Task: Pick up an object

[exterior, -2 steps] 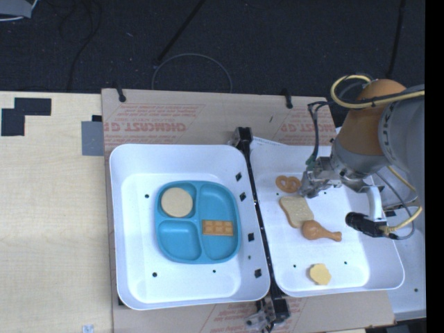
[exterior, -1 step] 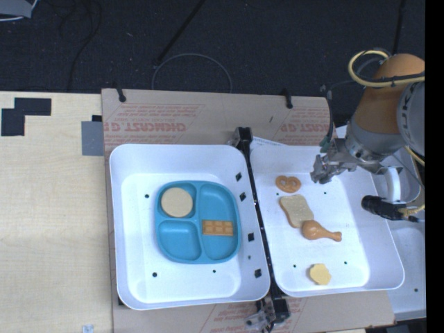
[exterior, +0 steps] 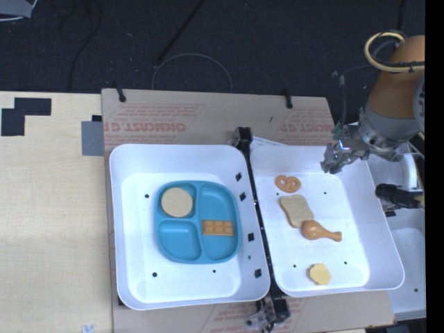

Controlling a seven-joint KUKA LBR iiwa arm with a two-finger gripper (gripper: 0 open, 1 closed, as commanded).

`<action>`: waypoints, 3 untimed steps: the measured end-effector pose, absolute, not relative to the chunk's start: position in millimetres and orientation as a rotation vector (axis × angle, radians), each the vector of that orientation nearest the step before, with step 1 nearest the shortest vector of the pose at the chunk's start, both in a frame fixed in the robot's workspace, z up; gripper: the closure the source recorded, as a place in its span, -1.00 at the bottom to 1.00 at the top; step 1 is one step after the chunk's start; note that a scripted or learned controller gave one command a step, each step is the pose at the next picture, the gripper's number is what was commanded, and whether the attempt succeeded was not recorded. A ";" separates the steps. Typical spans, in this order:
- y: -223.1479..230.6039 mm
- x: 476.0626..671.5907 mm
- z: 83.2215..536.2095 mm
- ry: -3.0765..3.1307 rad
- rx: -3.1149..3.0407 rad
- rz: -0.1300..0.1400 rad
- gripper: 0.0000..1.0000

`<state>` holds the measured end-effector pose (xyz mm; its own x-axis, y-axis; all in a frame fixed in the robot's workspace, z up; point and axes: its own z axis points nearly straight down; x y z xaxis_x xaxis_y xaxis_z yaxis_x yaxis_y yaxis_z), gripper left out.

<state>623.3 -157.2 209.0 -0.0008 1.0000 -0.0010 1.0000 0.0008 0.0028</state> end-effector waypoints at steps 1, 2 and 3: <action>-157.5 627.1 272.6 2.220 2.217 0.004 1.00; -103.0 614.8 274.1 2.229 2.219 -0.001 1.00; -55.1 606.7 258.5 2.228 2.221 -0.004 1.00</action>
